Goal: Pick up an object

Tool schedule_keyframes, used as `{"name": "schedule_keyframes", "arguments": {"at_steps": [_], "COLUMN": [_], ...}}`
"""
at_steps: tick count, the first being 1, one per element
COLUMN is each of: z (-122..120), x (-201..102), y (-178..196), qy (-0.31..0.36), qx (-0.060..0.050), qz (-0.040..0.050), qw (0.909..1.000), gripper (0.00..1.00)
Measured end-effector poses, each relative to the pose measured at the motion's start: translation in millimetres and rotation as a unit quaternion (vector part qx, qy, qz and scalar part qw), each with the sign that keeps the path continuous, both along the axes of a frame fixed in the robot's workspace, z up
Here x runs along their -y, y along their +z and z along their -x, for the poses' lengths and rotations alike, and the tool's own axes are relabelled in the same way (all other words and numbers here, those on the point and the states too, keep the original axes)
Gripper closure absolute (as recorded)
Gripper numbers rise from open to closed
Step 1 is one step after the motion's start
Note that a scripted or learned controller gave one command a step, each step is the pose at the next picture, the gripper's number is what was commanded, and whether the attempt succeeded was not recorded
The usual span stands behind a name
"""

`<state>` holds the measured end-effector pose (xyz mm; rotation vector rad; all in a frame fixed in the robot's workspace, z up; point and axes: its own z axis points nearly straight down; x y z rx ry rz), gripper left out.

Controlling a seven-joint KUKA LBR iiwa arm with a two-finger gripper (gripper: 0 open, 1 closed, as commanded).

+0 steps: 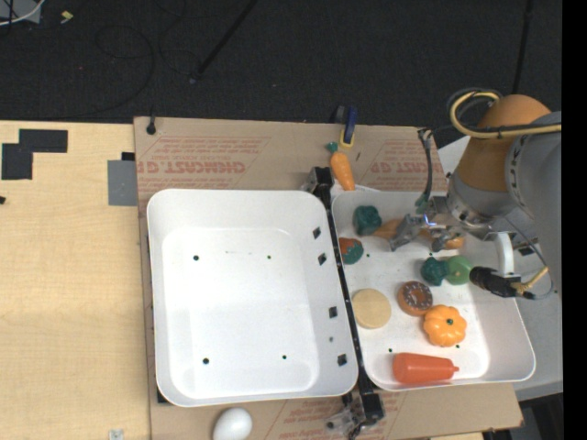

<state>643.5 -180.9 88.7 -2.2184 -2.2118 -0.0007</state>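
Gripper [424, 228] hung low in the right bin [514, 356], just beyond the green broccoli toy [447, 270]; whether it was apart or together could not be told. Crowded neighbours like the doughnut [415, 297] risked a glancing, failed grasp.

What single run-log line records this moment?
arm: over right bin | gripper: above toys, near teal toy | grasp: none visible | left bin

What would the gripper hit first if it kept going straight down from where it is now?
Likely the right bin's white floor between the teal toy and the green toy; the gripper hangs there, though depth is unclear.
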Motion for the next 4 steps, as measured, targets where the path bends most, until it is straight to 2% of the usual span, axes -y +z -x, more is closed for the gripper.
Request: {"name": "schedule_keyframes", "arguments": {"at_steps": [1, 2, 3, 4], "z": [49.9, -2.2, 0.0, 0.2], "x": [-44.2, -103.6, -100.0, -99.9], "y": [-1.7, -1.1, -1.3, 8.5], "qy": [0.001, 0.005, 0.002, 0.003], "qx": [-0.001, 0.003, 0.001, 0.000], "qz": [0.0015, 0.0022, 0.0030, 0.0026], "qw": [1.0000, 1.0000, 1.0000, 1.0000], "gripper": [0.00, 0.00, 0.00, 1.00]}}
